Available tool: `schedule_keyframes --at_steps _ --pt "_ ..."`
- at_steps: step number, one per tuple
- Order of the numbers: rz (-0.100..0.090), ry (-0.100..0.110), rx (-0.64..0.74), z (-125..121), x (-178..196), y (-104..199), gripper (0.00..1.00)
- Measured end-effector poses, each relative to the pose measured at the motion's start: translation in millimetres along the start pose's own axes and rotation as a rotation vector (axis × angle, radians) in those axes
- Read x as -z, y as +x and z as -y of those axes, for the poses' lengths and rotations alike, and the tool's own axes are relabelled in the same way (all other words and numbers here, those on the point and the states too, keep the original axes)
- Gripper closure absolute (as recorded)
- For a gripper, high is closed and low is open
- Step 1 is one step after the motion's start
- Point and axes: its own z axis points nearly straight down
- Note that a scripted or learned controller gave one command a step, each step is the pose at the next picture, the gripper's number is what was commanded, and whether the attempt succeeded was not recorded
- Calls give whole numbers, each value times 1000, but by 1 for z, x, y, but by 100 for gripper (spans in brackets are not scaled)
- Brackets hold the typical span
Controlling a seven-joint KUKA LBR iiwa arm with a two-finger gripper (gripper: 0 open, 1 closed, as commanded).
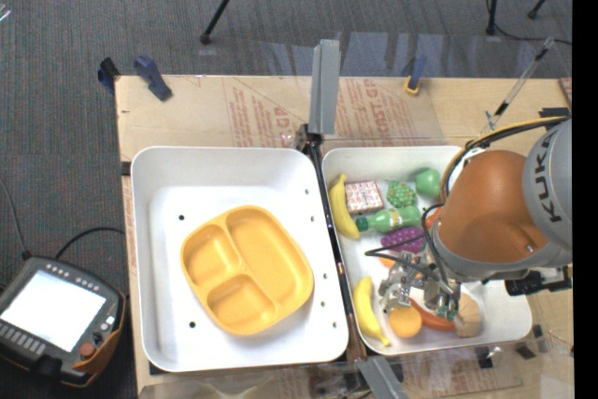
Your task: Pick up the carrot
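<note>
Where pincer (418, 291) hangs, carrot (435, 320) half-hidden

Even, diffuse overhead light. The white bins (149, 201) are bright but not blown out; shadows are soft and short. Slight softness throughout; faint glare on the orange band (486, 206).

Left white bin (154, 178): yellow three-compartment plate (246, 268) at centre, tilted. Right white bin (509, 324): banana (341, 208) along left wall, second banana (369, 311) lower left, patterned box (363, 196), green bumpy fruit (402, 194), green bottle (389, 220), purple grapes (404, 239), orange (405, 322). Tablet-like handheld unit (58, 320) lower left of frame. Blue clamp (151, 77) on bench, upper left.
</note>
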Motion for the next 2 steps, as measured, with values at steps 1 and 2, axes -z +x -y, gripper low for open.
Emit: schedule_keyframes --at_steps 1,2 --pt "-1 0 0 0 0 0 0" --pt "0 -1 5 0 9 0 100"
